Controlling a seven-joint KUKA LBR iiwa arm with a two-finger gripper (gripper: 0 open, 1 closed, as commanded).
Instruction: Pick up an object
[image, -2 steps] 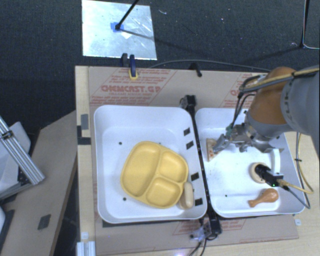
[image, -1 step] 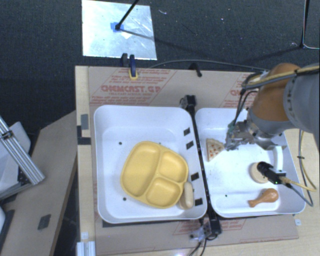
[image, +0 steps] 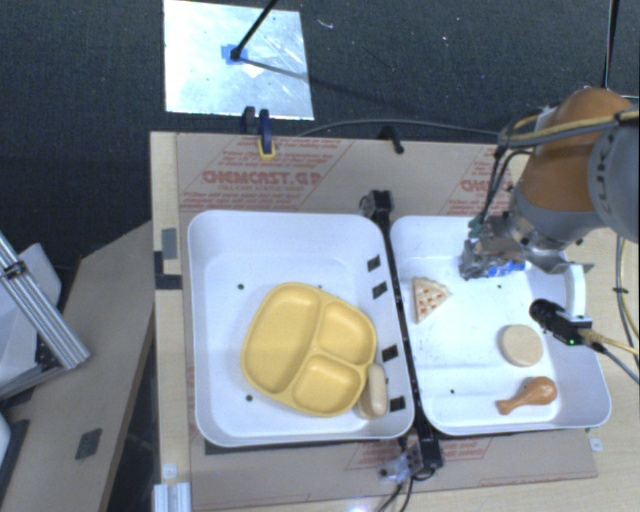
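My gripper (image: 484, 262) hangs low over the back of the right bin (image: 440, 412), beside a small blue thing (image: 507, 267) at its tip; what sits between the fingers is hidden. A pizza slice toy (image: 428, 296) lies just to its front left. A round tan cookie (image: 521, 345) and a brown drumstick toy (image: 527, 394) lie toward the bin's front right.
The left bin (image: 215, 300) holds a yellow divided plate (image: 308, 348) with a pale bread-like piece (image: 375, 390) at its front right edge. A black divider strip (image: 395, 320) runs between the bins. A metal rail (image: 40, 310) stands at far left.
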